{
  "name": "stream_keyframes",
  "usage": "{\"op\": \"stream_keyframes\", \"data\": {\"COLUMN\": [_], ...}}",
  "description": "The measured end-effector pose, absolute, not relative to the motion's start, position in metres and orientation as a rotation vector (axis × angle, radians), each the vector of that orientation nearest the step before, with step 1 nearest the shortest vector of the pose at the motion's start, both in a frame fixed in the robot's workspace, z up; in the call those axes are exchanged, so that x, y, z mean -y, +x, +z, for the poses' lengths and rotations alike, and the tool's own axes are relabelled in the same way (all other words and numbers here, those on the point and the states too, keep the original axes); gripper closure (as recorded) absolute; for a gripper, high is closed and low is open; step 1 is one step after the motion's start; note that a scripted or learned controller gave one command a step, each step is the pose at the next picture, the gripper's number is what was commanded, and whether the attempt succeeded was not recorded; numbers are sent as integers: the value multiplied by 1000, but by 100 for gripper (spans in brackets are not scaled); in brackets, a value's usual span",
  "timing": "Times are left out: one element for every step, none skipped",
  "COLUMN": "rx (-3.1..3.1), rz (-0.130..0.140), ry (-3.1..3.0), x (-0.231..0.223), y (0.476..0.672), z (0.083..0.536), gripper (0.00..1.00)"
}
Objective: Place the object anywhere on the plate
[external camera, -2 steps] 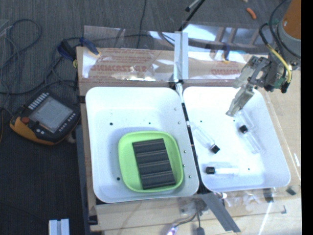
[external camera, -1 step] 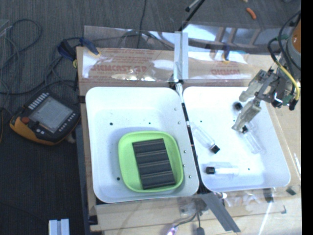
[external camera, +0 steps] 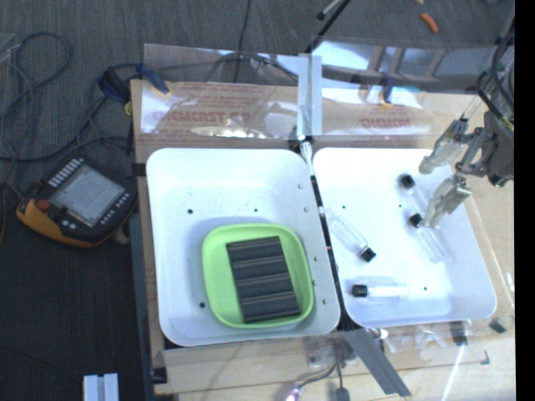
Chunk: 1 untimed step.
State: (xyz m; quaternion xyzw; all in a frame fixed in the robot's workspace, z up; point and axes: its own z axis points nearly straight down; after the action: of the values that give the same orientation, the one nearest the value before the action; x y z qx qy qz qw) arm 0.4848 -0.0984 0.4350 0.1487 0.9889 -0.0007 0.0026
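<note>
A lime-green plate lies in the left bin, toward the front. A dark grey ribbed block rests flat on it and covers most of its middle. My gripper hangs over the right bin near its right side, open, with nothing between its fingers. The lower fingertip is close to a clear vial with a black cap. A small black-capped piece lies just left of the gripper.
Two more clear vials with black caps lie in the right bin, one near the divider and one at the front. The left bin has white floor around the plate. A teach pendant sits on the floor at left.
</note>
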Motion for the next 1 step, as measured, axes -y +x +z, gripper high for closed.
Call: {"op": "stream_keyframes", "data": {"rx": [-3105], "rz": [1], "ry": [455], "x": [36], "y": [485], "z": [435], "gripper": [0]}}
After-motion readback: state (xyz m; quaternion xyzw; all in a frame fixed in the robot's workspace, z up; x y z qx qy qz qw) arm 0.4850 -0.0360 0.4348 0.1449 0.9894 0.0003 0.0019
